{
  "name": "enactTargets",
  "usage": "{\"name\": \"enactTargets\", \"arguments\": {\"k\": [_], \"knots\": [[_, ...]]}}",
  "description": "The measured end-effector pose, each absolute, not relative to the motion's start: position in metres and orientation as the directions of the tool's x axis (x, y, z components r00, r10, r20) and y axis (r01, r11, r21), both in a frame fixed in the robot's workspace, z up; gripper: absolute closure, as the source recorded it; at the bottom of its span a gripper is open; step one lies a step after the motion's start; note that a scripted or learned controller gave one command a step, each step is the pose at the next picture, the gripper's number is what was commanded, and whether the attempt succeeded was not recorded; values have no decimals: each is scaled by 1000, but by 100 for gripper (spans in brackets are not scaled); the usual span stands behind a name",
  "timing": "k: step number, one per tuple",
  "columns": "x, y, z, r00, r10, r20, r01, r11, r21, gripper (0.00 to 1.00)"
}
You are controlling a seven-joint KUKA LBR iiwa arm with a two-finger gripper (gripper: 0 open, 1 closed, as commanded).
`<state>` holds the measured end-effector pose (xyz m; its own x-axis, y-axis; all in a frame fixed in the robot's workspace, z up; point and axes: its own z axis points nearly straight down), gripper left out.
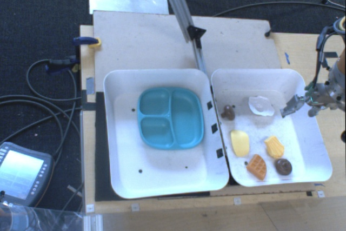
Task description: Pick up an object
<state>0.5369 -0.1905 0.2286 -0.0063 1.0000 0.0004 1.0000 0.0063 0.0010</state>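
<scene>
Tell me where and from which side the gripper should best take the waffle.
The waffle lies flat near the front of the right bin, with clear floor on all sides. Probably best to come straight down from above and close the gripper across its narrower width, near the middle. The brown round piece lies close on the right, so keep off that side.

bench [238, 35] | 2 white bins [116, 170] [319, 154] side by side, touching
</scene>
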Motion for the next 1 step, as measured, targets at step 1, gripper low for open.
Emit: {"name": "enactTargets", "arguments": {"k": [1], "knots": [[537,-190,229,-4,1000,1,1000,4,2,0]]}}
